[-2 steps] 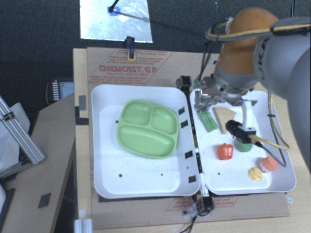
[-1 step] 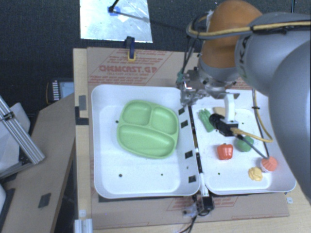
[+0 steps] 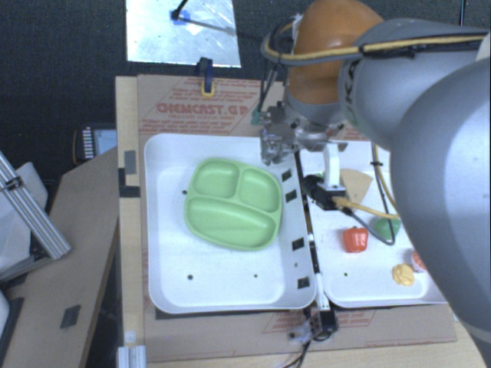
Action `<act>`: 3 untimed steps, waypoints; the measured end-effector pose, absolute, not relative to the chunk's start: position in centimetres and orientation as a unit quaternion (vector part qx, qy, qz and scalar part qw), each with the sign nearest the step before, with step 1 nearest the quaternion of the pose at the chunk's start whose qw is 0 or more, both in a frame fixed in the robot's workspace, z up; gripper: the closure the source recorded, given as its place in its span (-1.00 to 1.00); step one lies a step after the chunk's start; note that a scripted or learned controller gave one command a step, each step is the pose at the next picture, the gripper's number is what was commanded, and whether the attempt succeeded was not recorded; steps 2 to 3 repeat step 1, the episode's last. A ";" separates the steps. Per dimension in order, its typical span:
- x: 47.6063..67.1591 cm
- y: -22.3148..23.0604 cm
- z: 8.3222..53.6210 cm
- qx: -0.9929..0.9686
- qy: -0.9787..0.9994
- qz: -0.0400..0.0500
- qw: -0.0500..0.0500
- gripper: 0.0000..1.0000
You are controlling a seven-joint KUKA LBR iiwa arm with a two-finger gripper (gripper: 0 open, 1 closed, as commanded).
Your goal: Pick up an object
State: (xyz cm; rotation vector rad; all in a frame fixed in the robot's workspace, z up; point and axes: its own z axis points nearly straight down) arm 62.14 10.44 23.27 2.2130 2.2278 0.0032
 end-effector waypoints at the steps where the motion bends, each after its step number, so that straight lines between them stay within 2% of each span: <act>1: 62.1 10.3 23.3 0.705 0.709 0.001 0.000 -1.00; 3: 62.1 10.3 23.3 0.705 0.709 0.001 0.000 -1.00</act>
